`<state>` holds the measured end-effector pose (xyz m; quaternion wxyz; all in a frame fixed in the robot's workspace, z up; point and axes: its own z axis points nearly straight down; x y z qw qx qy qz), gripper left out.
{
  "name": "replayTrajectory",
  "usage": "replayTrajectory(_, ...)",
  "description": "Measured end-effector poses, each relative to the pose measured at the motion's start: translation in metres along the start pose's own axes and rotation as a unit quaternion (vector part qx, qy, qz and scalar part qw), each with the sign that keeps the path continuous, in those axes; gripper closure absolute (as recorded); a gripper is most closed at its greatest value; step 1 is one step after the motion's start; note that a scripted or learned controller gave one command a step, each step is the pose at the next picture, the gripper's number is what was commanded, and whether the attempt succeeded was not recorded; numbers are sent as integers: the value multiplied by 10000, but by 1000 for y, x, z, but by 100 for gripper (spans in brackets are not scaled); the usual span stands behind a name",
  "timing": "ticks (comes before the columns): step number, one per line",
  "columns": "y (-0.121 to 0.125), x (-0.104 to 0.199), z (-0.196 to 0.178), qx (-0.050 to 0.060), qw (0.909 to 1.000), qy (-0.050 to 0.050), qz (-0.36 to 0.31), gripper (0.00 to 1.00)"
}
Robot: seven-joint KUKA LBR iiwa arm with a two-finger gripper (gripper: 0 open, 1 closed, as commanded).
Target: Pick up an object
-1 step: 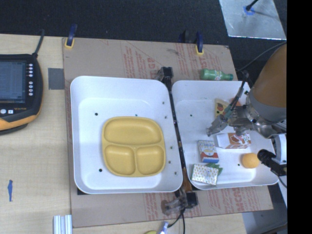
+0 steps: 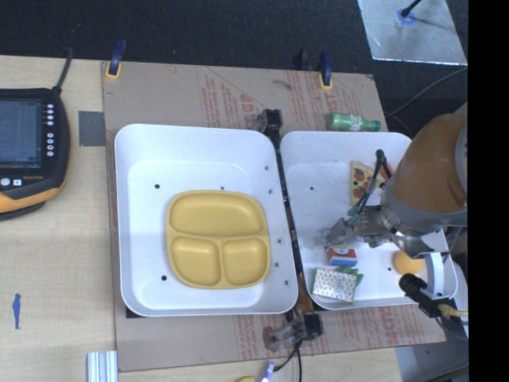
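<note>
The arm reaches in from the right over the right bin point(image 2: 318, 173), and its gripper point(image 2: 340, 235) hangs low near the bin's middle. Just below the gripper lies a small red, white and blue object point(image 2: 343, 256). A silvery packet with green print point(image 2: 335, 284) rests at the bin's front edge. A flat box with red and yellow print point(image 2: 362, 180) lies behind the gripper, partly covered by the arm. An orange object point(image 2: 409, 263) peeks out at the right under the arm. Nothing is visibly held.
The left bin point(image 2: 143, 157) holds a yellow three-compartment tray point(image 2: 217, 238). A green bottle point(image 2: 353, 122) lies on the cardboard behind the right bin. A teach pendant point(image 2: 28, 151) sits at the far left of the bench.
</note>
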<state>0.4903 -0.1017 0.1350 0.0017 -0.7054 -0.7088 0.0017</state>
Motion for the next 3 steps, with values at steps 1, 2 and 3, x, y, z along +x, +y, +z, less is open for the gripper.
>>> replayTrajectory(1, -14, 8, 44, -2, 10000, 2, -5, 0)
replayTrajectory(2, -14, 8, 34, 1, 10000, -2, -21, 100)
replayTrajectory(3, 18, 67, -57, -14, 10000, 4, 0, 100)
